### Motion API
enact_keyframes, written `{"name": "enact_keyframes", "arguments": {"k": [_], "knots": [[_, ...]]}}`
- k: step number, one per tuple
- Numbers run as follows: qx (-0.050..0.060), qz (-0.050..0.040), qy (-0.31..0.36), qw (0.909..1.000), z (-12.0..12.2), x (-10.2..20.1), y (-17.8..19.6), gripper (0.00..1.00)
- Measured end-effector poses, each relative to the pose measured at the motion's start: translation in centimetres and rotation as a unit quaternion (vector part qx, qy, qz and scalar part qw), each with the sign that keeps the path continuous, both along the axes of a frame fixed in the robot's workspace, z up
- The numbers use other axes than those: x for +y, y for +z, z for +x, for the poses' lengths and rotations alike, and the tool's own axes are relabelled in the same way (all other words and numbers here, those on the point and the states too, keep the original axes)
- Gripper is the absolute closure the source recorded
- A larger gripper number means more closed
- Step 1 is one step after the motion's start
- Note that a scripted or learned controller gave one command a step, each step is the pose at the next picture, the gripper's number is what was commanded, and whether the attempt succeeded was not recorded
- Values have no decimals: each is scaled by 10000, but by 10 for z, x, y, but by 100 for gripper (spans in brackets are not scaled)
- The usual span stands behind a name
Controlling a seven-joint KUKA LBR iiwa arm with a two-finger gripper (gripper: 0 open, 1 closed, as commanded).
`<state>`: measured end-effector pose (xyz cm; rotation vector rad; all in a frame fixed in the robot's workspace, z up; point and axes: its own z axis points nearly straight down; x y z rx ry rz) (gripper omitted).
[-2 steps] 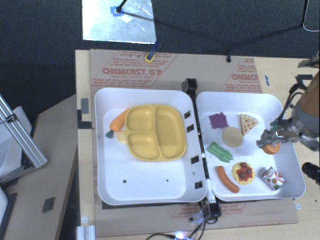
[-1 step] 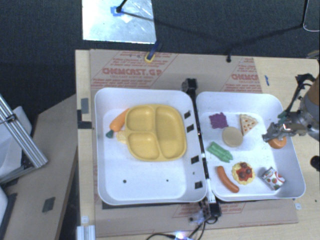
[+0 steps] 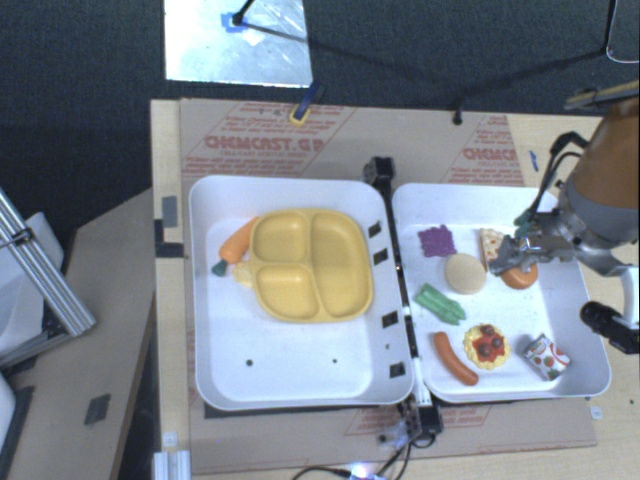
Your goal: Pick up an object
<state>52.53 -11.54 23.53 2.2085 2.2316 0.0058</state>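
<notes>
The right bin (image 3: 598, 368) holds several toy foods. Among them are a purple bunch of grapes (image 3: 436, 239), a beige round bun (image 3: 464, 273), a wedge-shaped slice (image 3: 490, 244) and an orange round piece (image 3: 521, 277). Nearer the front lie a green pea pod (image 3: 440, 303), a red sausage (image 3: 453, 357), a small yellow tart with red topping (image 3: 485, 346) and a small printed can (image 3: 545, 357). My gripper (image 3: 517, 255) hangs low over the right bin's far right part, directly above the orange piece and beside the slice. Part of the orange piece is hidden under it.
The left bin (image 3: 215, 348) carries a yellow divided plate (image 3: 305, 265) with a toy carrot (image 3: 234, 242) by its left rim. A black divider (image 3: 395, 268) runs between the bins. The arm's orange band (image 3: 612, 158) and grey wrist stand over the right bin's far right edge.
</notes>
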Motion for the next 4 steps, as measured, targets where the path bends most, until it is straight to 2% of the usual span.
{"name": "enact_keyframes", "arguments": {"k": [1, 2, 3, 4], "knots": [[4, 2, 0, 10000, 12, 51, 3, 100], [15, 2, -9, 10000, 13, 89, -3, 100], [20, -9, -47, 10000, 15, 84, -21, 100], [7, -6, -27, 10000, 25, 87, -13, 100]]}}
